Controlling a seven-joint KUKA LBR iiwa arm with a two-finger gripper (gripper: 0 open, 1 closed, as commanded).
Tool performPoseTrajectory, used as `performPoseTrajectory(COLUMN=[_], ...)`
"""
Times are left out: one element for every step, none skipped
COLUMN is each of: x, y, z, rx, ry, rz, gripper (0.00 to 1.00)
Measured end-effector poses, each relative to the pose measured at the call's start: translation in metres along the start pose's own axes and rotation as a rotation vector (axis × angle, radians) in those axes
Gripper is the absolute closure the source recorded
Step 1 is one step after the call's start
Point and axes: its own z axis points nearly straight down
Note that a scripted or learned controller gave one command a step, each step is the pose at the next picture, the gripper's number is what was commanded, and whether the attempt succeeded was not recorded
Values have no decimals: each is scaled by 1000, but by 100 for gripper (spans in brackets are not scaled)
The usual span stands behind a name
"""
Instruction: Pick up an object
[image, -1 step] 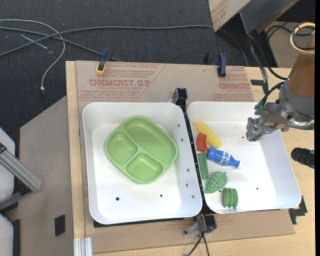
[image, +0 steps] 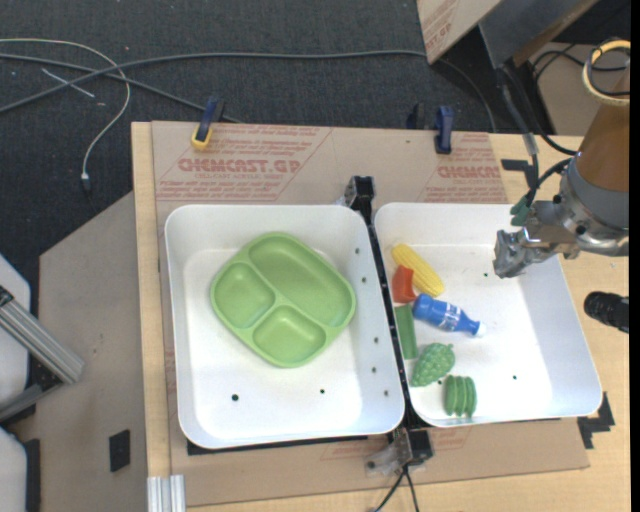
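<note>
Because the toys lie packed along the left wall of the right bin (image: 560, 300), we judge the main risk to be a pinch that catches two things at once or skids off against the wall. Our gripper (image: 508, 252) hangs over the bin's bare upper middle, apart from every toy, and we cannot tell how its tip is set, since it is small and dark against the white. The bottle (image: 446, 315) looks like the easiest target: it is blue with a white cap end, lies on its side at a slant, and sits a little out from the cluster. Being round, it could roll away under a descent that lands off its axis. The corn (image: 417, 266) lies just above it, yellow and slanted, touching or nearly touching an orange piece (image: 402, 286) by the wall. A long green piece (image: 405, 332) runs along that wall below, where we see little room beside it. Lower down sit a knobbly green lump (image: 433, 363) and a ridged green piece (image: 460, 394), near each other. The left bin (image: 190, 330) bears a green plate (image: 283, 298), well apart from the arm
</note>
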Motion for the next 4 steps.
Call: performPoseTrajectory(x=[-1, 5, 4, 4], y=[-1, 3, 4, 5], z=[42, 100, 162, 148], rx=[5, 0, 6, -2], ry=[1, 0, 1, 0], rz=[1, 2, 1, 2], gripper=[0, 0, 0, 100])
